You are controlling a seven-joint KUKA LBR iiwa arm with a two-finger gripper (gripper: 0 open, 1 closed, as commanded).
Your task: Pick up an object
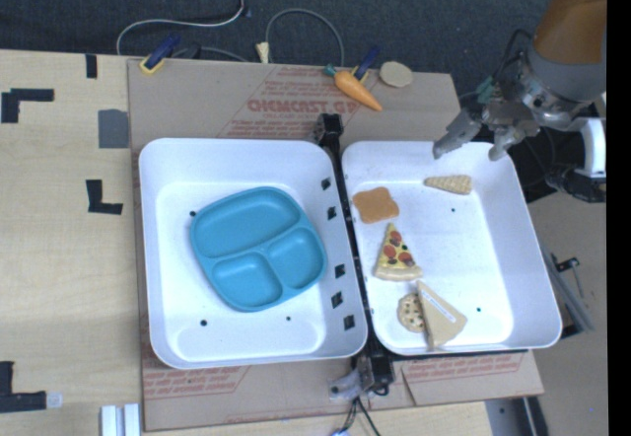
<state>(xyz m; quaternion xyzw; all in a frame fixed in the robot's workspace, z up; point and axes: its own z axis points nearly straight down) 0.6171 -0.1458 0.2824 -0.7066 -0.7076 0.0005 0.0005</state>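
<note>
The right bin (513, 227) holds several toy foods: a tan wedge (450, 184) near its far edge, a brown toast piece (376, 204), a pizza slice (396, 254), a cookie (410, 311) and a pale sandwich wedge (441, 317) at the front. My gripper (475, 139) hangs above the bin's far right corner, just beyond the tan wedge. Its two fingers are spread apart with nothing between them.
The left bin (163, 227) carries a blue divided plate (258, 247). Behind the bins on the cardboard lie a toy carrot (357, 90) and a round tan disc (396, 75). Cables run along the back. A black clip joins the bins at the middle.
</note>
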